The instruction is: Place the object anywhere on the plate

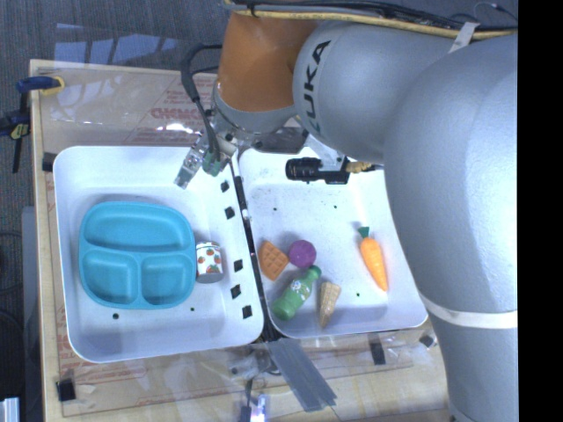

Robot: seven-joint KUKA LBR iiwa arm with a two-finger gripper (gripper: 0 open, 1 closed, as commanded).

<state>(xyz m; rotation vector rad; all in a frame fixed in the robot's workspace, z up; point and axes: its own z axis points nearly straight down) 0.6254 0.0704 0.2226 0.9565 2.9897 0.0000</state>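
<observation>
The bench (132, 117) carries two shallow white bins side by side, touching along their inner rims. The left bin (66, 178) sits toward the near-left, the right bin (391, 319) just beside it. A sheet printed with red lettering covers the benchtop behind the bins. At the far-left corner, a blue clamp (37, 83) grips the bench edge.

A blue three-compartment plate (136, 255) lies flat in the left bin; a small white can with red spots (208, 263) stands just beside its three o'clock edge.
</observation>
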